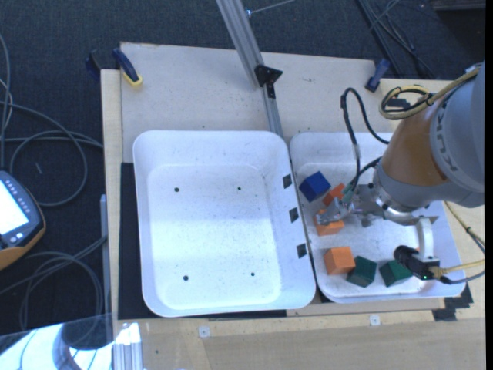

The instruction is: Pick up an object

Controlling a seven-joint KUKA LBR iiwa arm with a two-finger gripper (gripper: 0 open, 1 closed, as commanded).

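The left bin (208,222) sits at frame centre-left. In the right bin (308,272), a blue block (314,185) lies upper left, an orange block (339,260) lower down, then two green blocks (361,272) and (395,272). The gripper (337,213) hangs mid-bin over a small orange piece (331,225); whether it grips it cannot be told.

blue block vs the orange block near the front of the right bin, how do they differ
The blue block is blue and lies toward the back of the right bin; the orange block is orange and lies nearer the front rim, beside a green block. The blue one sits turned at more of an angle. Both are small blocks, similar in size.
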